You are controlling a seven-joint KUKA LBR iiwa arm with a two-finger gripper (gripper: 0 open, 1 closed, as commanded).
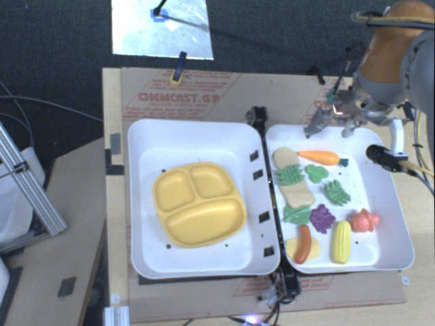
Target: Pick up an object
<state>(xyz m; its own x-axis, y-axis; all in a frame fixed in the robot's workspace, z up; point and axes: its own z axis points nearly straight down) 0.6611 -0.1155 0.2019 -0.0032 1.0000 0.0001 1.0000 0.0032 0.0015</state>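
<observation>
Grey arm with orange band is reaching in from the right, its gripper (333,122) hovering with fingers spread open, holding nothing, over the far rim of the right shallow white bin (387,202). Orange plastic carrot (319,157) is lying just below it among the toy foods. Left shallow white bin (143,202) is carrying one yellow three-compartment plastic tray (198,203). Tabletop (204,92) is showing printed cardboard; dark carpet beyond.

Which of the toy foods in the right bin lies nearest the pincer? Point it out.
The orange carrot, lying across the bin's far end just below the pincer. The other pieces, such as the corn cob and purple grapes, lie farther toward the near edge.
</observation>
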